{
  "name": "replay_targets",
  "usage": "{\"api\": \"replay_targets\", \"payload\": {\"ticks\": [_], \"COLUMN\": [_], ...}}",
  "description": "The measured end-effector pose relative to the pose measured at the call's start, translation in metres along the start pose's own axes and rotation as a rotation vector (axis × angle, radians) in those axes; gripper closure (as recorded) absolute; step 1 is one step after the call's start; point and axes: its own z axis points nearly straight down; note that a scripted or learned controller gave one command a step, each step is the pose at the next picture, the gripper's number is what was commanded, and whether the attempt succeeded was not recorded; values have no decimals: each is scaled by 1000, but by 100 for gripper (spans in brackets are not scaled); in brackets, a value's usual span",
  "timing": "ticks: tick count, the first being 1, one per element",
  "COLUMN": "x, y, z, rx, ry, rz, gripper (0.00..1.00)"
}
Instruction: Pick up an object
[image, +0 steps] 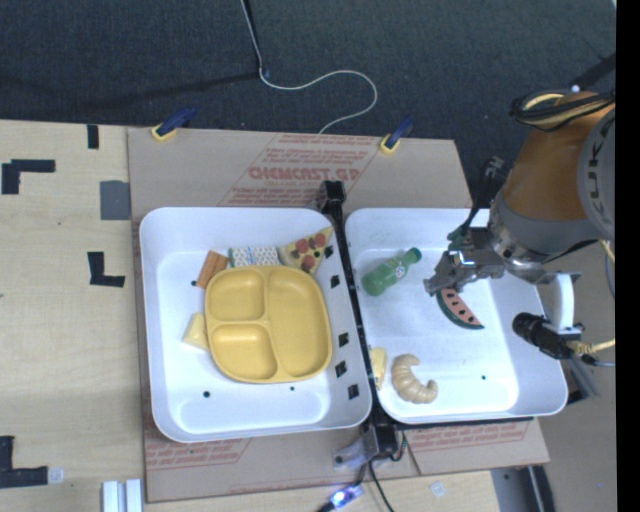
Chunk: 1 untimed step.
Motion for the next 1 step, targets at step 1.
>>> {"api": "replay_targets", "payload": {"ticks": [1], "x": [17], "y": [48], "z": [-9], "rx": [-1], "ry": [0], "rz": [-3], "gripper": [100]}}
